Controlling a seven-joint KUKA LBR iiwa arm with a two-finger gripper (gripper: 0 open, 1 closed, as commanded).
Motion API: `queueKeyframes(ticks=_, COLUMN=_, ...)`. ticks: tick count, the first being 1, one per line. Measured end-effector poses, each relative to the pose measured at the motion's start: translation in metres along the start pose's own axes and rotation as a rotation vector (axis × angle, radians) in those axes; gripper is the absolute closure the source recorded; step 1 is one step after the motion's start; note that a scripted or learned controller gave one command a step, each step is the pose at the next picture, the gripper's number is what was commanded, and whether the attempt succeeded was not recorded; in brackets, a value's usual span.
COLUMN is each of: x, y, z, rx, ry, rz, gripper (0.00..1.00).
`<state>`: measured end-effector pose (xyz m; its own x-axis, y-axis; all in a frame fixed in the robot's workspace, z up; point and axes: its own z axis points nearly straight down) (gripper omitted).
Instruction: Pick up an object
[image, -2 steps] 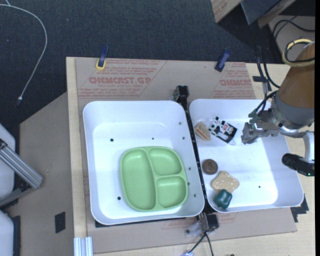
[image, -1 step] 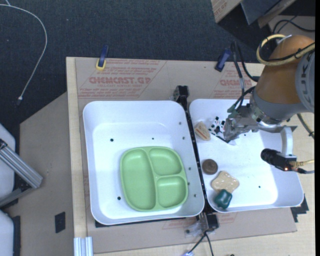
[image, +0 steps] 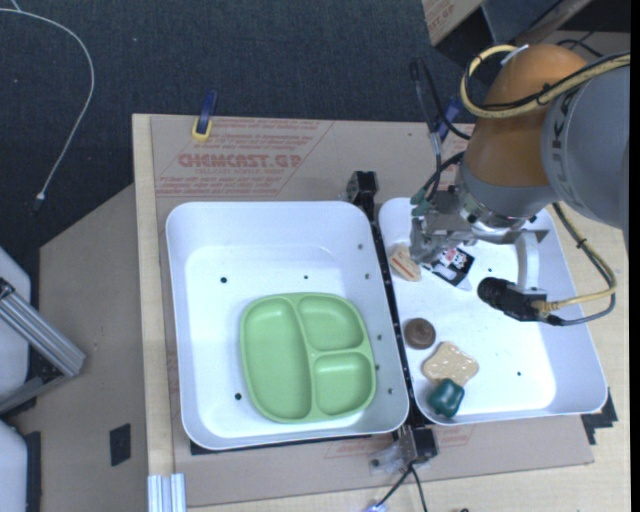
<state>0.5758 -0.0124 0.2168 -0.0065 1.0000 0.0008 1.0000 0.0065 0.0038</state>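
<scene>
Overhead view of the table. The gripper (image: 432, 243) is lowered into the far left corner of the right shallow white bin (image: 520, 395), over a pale tan biscuit-like piece (image: 405, 265) and a small black-and-white card (image: 455, 265); whether its fingers are spread or closed cannot be told. A brown round disc (image: 419, 332), a tan cracker-shaped block (image: 451, 362) and a dark green rounded object (image: 446, 398) hug the bin's left wall, probably limiting finger room there. The green three-compartment plastic tray (image: 305, 355) occupies the left white bin (image: 200, 250).
</scene>
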Motion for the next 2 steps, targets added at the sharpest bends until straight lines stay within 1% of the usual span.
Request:
queueKeyframes(ticks=1, x=0.044, y=0.027, z=0.007, rx=0.001, ry=-0.001, rz=0.002, gripper=1.00)
queueKeyframes(ticks=2, x=0.081, y=0.050, z=-0.001, rx=0.000, ry=0.000, rz=0.002, gripper=1.00)
